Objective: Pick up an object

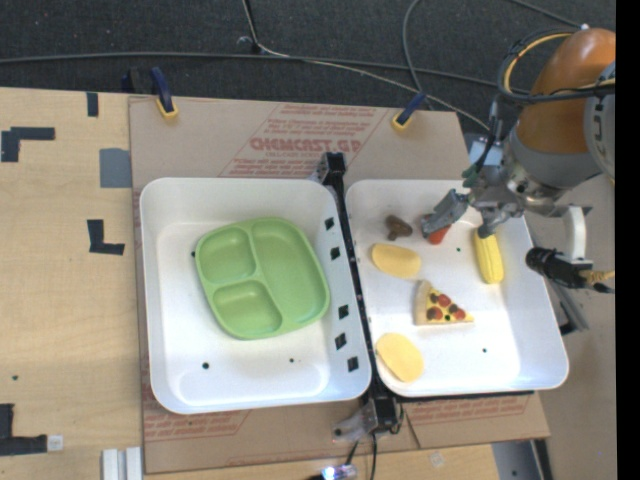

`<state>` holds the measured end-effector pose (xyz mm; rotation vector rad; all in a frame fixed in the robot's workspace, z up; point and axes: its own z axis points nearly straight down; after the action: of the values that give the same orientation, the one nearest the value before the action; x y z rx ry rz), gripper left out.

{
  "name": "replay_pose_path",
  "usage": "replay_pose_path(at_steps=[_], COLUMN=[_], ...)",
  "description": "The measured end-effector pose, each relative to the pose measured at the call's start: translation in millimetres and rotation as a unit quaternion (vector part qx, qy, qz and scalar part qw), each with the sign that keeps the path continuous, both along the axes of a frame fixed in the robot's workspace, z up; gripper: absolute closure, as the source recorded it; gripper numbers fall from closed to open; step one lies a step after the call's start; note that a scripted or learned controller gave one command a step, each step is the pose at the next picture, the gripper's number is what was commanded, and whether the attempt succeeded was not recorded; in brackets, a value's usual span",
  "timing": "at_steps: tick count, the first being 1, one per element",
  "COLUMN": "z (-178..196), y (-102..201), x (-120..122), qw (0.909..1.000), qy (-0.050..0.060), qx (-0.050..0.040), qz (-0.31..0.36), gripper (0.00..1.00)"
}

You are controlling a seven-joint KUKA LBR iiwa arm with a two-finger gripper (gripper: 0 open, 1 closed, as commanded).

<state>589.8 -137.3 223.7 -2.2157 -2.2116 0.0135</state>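
The right bin (pixel 520 363) holds a corn cob (pixel 489 257), a pizza slice (pixel 438 306), two yellow oval pieces (pixel 396 260) (pixel 400 356), a small brown piece (pixel 398 227) and a small red piece (pixel 437 235). My gripper (pixel 462 224) hangs over the bin's far part, open, with its fingers spread. One fingertip (pixel 436 218) is right above the red piece, and the other sits at the top end of the corn cob. Nothing shows between the fingers.
In the left bin (pixel 160 368) lies a green divided plate (pixel 262 276). A black divider (pixel 340 268) runs between the bins. Cables cross the dark floor behind the bench, and the arm's body stands at the right bin's far right corner.
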Motion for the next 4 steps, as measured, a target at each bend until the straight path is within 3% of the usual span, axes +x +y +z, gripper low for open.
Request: replay_pose_path(at_steps=[1,4], z=[7,-139], y=[0,10], x=[3,2], qw=[1.0000,1.0000], qy=[-0.006,-0.006], qx=[-0.0009,-0.0015], qz=[0.002,0.002], gripper=[0.00,0.00])
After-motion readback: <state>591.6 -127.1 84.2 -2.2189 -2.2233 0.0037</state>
